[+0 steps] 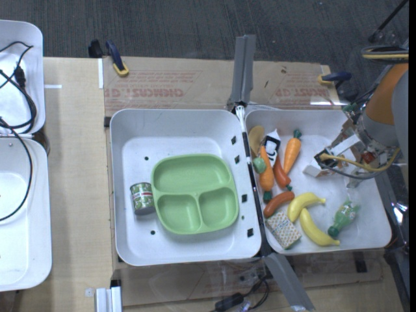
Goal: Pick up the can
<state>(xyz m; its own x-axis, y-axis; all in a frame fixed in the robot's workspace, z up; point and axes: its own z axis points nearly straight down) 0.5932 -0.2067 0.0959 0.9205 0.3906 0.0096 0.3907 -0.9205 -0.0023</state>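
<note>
The can is small, with a green label and a silver top. It lies on its side on the floor of the left bin, touching the left edge of the green divided plate. My gripper hangs over the right part of the right bin, far from the can, with the grey arm and its orange band behind it at the frame's right edge. Nothing shows between the can and the gripper but the plate and the bin walls.
The right bin holds two carrots, a red pepper-like piece, two bananas, a green bottle, a speckled sponge and a white-and-black box. A grey divider post rises between the bins.
</note>
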